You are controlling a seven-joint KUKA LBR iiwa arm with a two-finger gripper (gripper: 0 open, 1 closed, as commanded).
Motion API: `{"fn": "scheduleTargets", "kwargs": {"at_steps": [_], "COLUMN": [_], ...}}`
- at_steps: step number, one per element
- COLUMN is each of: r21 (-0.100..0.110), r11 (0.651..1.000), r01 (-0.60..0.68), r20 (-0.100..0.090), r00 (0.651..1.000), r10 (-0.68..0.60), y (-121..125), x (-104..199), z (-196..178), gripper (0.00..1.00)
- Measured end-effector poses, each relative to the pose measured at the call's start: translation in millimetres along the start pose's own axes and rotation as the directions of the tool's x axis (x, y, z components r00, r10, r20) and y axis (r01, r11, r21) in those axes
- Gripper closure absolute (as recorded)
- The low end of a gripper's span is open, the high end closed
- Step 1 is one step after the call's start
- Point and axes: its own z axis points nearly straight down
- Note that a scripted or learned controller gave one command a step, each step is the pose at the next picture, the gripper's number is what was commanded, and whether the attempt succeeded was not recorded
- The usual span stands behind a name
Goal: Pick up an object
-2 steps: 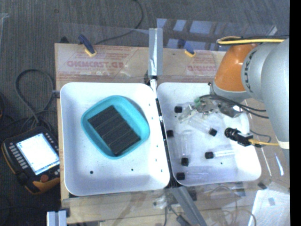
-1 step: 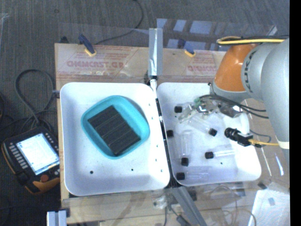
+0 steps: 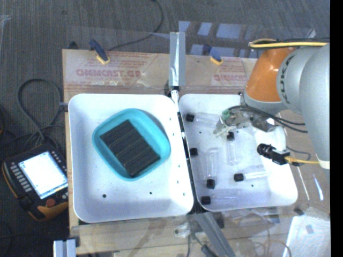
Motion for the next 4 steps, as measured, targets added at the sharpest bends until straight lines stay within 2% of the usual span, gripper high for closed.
{"fn": "scheduleTargets", "kwargs": {"at_steps": [1, 2, 3, 4], "r21": [0.000, -0.001, -0.005, 0.004], "r11": [1.000, 0.993, 0.988, 0.974], "r01": [0.000, 0.119, 0.152, 0.225], "r20": [0.000, 0.005, 0.001, 0.011], "r00": [1.000, 0.993, 0.988, 0.974], "r10": [0.000, -0.119, -0.152, -0.225], "y": [0, 33, 14, 43], "x": [0, -101, -92, -51], "z": [0, -113, 5, 13], "gripper": [0.00, 0.00, 0.00, 0.00]}}
